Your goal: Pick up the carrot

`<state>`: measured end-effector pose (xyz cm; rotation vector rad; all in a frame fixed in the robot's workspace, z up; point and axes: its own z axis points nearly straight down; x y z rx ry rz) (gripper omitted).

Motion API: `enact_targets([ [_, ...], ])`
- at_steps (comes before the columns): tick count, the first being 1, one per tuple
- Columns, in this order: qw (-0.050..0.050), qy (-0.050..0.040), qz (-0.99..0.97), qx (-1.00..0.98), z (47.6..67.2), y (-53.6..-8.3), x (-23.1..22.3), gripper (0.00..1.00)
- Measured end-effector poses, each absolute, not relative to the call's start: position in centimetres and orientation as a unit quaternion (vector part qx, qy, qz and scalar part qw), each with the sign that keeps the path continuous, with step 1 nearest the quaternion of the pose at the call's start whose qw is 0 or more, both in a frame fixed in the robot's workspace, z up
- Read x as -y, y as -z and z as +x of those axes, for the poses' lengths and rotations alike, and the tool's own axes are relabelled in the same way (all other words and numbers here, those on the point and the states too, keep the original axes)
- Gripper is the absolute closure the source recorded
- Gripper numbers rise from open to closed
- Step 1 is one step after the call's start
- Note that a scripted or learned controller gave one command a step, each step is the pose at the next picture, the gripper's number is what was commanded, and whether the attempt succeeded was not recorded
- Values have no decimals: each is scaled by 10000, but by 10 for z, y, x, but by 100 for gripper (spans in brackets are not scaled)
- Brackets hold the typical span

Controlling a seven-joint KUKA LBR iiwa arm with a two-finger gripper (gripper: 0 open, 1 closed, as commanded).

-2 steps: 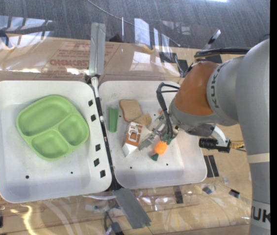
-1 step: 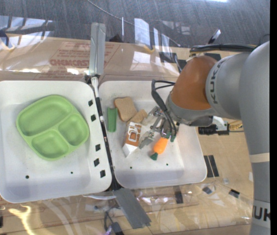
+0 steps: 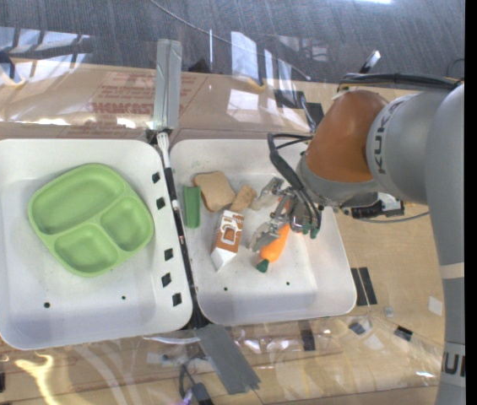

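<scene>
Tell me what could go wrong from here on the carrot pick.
1. The end effector sits at the carrot's upper end rather than its middle, so a grip there might let the carrot pivot or slip out on the lift.
2. The orange-and-white packet lies close beside the carrot; a descent slightly off could nudge or catch it instead.
3. The carrot lies tilted, green tip toward the right bin's front, so misaligned fingers might roll it away.

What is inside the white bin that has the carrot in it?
In the right bin lie the carrot, a green block, a slice of bread, a smaller tan piece and a small carton. The tool covers the carrot's upper end and the bin floor beneath it.
</scene>
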<state>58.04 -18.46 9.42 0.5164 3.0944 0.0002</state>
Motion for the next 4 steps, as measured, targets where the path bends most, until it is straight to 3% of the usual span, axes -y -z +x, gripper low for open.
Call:
enact_targets([
  [1, 39, 1, 1604, -9871, 582, -106, 183, 100],
  [2, 63, 6, 792, -9968, 617, -217, 146, 100],
  [3, 3, 3, -508, -9987, 600, -201, 171, 100],
  [4, -8, -2, -1930, -9812, 535, -172, 211, 100],
])
